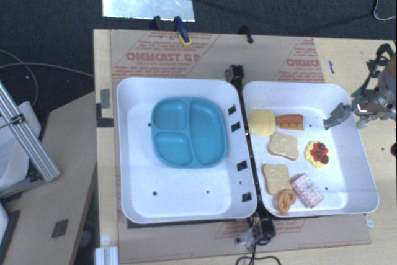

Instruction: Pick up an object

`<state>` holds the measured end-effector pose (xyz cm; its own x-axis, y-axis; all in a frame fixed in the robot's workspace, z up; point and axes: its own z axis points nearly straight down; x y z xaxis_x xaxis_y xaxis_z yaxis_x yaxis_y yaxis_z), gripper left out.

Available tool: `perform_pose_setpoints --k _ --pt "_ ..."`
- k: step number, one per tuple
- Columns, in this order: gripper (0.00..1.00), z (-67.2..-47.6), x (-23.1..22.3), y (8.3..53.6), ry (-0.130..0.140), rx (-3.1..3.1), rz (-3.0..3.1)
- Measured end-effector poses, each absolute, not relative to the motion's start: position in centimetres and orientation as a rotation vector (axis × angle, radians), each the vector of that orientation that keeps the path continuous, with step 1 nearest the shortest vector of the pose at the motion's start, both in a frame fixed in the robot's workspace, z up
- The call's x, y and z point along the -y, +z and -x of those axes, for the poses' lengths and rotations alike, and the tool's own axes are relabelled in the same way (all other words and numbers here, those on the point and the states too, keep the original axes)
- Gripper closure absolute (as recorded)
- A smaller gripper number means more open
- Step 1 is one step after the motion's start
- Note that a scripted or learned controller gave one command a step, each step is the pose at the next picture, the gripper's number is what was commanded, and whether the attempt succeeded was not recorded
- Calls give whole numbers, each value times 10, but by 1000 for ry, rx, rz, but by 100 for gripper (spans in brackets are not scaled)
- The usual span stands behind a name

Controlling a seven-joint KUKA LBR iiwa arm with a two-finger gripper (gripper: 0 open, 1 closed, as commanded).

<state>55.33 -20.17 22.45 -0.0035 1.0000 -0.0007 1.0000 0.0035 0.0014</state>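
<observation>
End effector (348, 113) hangs right of sausage (289, 122) (apart).

The tool (348, 113) hangs over the right bin's (356, 152) far right edge, nothing between its fingers. That bin holds a yellow bun (262, 122), a sausage (289, 121), two toast slices (283, 146), a tart (317, 154), a pretzel (286, 200) and a wrapped pink snack (307, 190). The left bin (139, 152) holds a blue divided plate (188, 132).
</observation>
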Motion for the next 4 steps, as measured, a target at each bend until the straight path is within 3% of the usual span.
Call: perform_pose_setpoints --k 1,2,3,4 --pt "0 -600 58 182 9 -2245 -2203" --pt "0 -581 -22 184 4 -2238 -2210" --pt "0 -558 -72 342 25 -2229 -2202" --pt "0 -530 -136 286 -2 -2236 -2213"
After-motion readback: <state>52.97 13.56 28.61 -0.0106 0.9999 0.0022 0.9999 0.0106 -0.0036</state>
